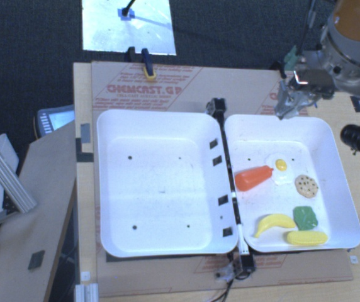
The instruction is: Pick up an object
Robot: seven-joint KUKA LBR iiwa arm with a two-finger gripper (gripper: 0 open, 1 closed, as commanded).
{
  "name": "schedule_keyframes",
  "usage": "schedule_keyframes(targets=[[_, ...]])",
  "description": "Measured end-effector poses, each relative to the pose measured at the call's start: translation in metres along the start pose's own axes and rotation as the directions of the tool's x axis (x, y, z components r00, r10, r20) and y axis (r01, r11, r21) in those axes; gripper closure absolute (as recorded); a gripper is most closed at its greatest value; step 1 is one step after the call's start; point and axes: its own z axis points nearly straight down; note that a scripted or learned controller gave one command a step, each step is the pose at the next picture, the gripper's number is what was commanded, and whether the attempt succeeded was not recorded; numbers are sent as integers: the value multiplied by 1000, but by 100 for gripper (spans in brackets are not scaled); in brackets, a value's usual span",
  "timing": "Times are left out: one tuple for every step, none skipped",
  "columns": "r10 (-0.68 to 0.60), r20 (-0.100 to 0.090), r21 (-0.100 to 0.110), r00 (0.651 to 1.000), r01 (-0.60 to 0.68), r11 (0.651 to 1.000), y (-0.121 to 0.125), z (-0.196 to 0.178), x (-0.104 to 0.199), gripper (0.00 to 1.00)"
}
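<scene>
Your nearest target, the carrot [253, 177], lies in the right bin [331, 143], long axis left-right, tip toward the fried egg [279, 167]. The gripper [288, 107] hangs above it in frame, over the bin's upper rim; grip state unreadable, nothing visibly held. Cookie [306, 185], banana [274, 223], green piece [305, 216] and yellow piece [306, 237] cluster lower right, clear of the path.
</scene>
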Motion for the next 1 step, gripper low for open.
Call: schedule_keyframes(targets=[[-1, -2, -11, 1000, 1, 1000, -11, -68, 53, 100]])
